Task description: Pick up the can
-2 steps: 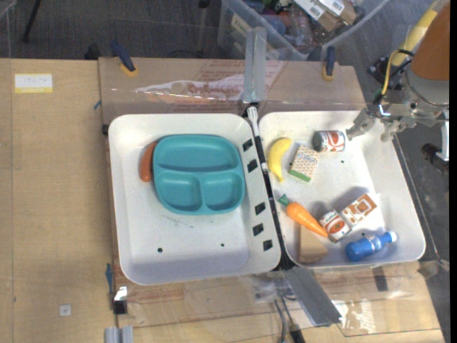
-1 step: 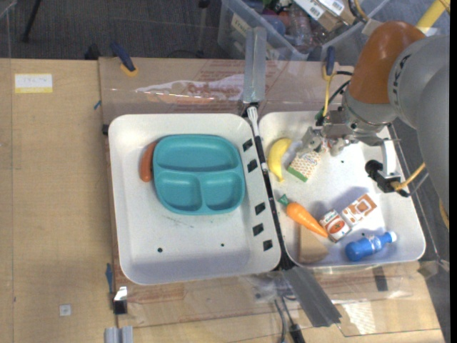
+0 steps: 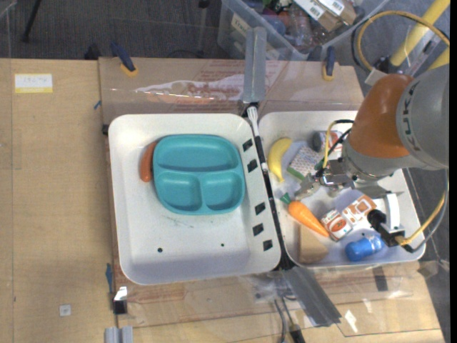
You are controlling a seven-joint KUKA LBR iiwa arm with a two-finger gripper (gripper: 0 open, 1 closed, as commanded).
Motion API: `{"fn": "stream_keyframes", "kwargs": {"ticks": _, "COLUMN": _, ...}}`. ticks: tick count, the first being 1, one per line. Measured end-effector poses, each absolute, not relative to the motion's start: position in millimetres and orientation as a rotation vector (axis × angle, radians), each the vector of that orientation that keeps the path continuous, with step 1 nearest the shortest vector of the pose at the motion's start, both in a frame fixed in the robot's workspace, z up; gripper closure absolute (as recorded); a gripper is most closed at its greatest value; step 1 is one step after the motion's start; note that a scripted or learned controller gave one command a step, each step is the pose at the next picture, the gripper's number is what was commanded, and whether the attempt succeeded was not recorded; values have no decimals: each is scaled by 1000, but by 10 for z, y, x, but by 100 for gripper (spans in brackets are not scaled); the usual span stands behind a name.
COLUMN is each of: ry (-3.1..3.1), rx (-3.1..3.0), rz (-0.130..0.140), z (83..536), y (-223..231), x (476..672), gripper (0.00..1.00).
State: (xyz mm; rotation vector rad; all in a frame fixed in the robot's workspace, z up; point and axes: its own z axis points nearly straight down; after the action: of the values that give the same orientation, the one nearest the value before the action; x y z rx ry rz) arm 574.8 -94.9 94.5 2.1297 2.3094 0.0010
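The can (image 3: pixel 347 217), white with orange and red print, lies on its side in the right bin (image 3: pixel 275 131), toward the front. My gripper (image 3: pixel 311 184) hangs low over the middle of that bin, up and to the left of the can and apart from it. It is just above the carrot's (image 3: pixel 307 219) green-topped end. The grey arm with its orange band (image 3: pixel 382 123) covers the bin's back right part.
A banana (image 3: pixel 279 155) and a patterned packet (image 3: pixel 303 163) lie at the back left of the right bin. A blue object (image 3: pixel 364 249) sits in front of the can. The left bin (image 3: pixel 128 206) holds a teal divided plate (image 3: pixel 198 174) with an orange object (image 3: pixel 146 164) at its left edge.
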Motion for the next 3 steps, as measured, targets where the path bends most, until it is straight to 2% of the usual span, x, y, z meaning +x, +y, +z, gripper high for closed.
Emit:
{"fn": "stream_keyframes", "kwargs": {"ticks": 1, "ry": 2305, "rx": 2136, "rz": -2, "z": 895, "y": -1136, "x": 6676, "gripper": 0}}
{"fn": "stream_keyframes", "kwargs": {"ticks": 2, "ry": 2307, "rx": 2134, "rz": -4, "z": 1010, "y": -1128, "x": 6680, "gripper": 100}}
{"fn": "stream_keyframes", "kwargs": {"ticks": 3, "ry": 2307, "rx": 2134, "rz": -4, "z": 1008, "y": -1126, "x": 6679, "gripper": 0}}
